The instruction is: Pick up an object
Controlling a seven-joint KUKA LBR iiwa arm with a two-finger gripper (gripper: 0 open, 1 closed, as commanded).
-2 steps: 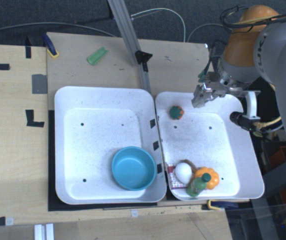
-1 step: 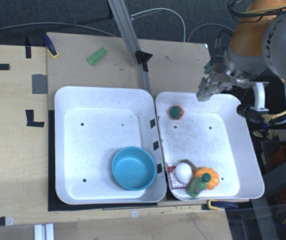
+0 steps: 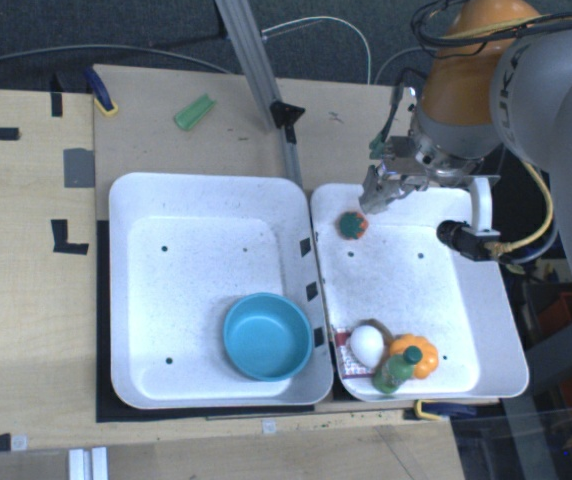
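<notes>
My gripper (image 3: 375, 203) hangs over the far left corner of the right bin (image 3: 456, 298), its fingers pointing down and to the left. A small green and orange ball (image 3: 352, 226) lies on the bin floor just below and left of the fingertips, apart from them. At the near edge of the same bin sit a white egg (image 3: 367, 345), an orange toy (image 3: 416, 355) and a green piece (image 3: 394, 373), packed together. A blue bowl (image 3: 266, 335) rests in the left bin (image 3: 166, 268) near its front right corner.
A green block (image 3: 194, 112) lies on the bench behind the left bin. A grey metal pole (image 3: 251, 48) slants down to the gap between the bins. Cables loop across the bench behind the right bin.
</notes>
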